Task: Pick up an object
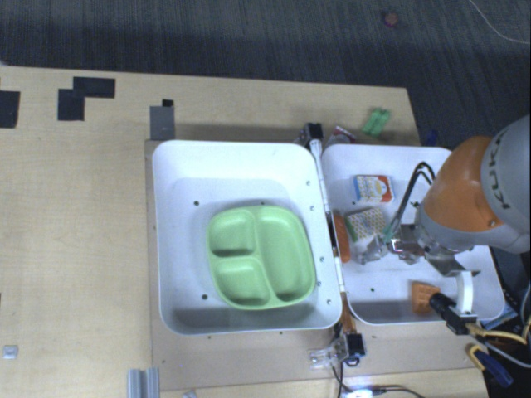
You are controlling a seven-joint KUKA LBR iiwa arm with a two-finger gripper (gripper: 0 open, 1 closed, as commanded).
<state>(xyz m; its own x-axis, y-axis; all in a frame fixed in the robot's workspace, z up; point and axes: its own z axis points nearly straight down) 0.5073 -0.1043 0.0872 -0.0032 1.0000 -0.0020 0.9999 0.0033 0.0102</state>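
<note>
Right bin (489,305), near edge: an orange block (424,296). Mid-bin: my gripper (383,245), grip state not discernible, low beside a mesh-patterned packet (367,221). Farther back: a small carton (372,188). Left bin (178,222): a green divided tray (260,255).

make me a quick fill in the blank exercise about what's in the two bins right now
1. The green divided plate lies in the ____ bin of the camera view.
2. The plate has ____ compartments.
3. The small blue and orange carton lies in the ____ bin.
4. The band above the arm's wrist is ____.

Missing words: left; three; right; orange
</note>
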